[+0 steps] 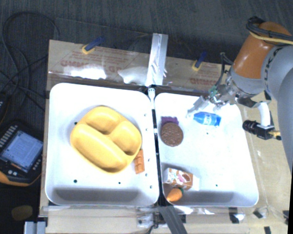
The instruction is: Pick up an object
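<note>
Fingers (pixel 201 104) of the gripper (pixel 205 103) appear as pale prongs pointing down and left over the far part of the right bin (pixel 234 162); we cannot tell how far apart they stand, and we see nothing between them. We note the blue-and-white packet (pixel 207 119) lying just beside the fingertips, on their near side, flat on the bin floor; whether it touches them we cannot tell.

From the camera view we record the following positions. The arm (pixel 256 52) enters from the far right, its orange band above the wrist. In the right bin, a brown round disc (pixel 171 134) lies near the left wall, with a small purple item (pixel 168 120) touching its far edge. A small printed carton (pixel 179 178) lies near the near-left corner, and an orange carrot-like piece (pixel 174 194) sits just beside it against the near wall.

In the left bin (pixel 59 183), a large yellow lumpy object (pixel 106 138) occupies the centre. A small orange item (pixel 139 162) rests against its right near side, close to the divider between the bins.

Left of the bench, we see a handheld pendant (pixel 16 151) with a lit screen and dark cables.
</note>
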You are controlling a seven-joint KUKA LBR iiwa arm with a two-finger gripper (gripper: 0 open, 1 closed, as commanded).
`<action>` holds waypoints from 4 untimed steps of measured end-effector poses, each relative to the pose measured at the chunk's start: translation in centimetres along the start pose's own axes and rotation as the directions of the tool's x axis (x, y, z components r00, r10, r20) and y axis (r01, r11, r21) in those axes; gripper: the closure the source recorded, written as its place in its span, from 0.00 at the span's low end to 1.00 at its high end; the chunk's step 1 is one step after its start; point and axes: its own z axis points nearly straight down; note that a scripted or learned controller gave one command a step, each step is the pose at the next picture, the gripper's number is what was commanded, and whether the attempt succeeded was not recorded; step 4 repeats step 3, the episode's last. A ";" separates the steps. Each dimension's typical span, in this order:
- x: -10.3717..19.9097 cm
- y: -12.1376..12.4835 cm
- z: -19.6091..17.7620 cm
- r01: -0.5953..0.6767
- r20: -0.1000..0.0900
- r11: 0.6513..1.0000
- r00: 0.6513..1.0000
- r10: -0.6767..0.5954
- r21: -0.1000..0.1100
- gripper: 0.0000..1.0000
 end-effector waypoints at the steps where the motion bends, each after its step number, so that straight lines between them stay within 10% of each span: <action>1: -3.9 -0.9 7.1 0.044 -0.004 0.999 0.999 -0.044 0.001 0.00; 2: -3.9 -0.8 6.1 0.048 0.000 0.999 0.999 -0.048 -0.002 1.00; 3: 7.7 2.1 -2.6 0.265 -0.002 0.964 0.964 -0.265 -0.004 1.00; 4: 7.7 2.1 -2.6 0.265 -0.002 0.964 0.964 -0.265 -0.004 1.00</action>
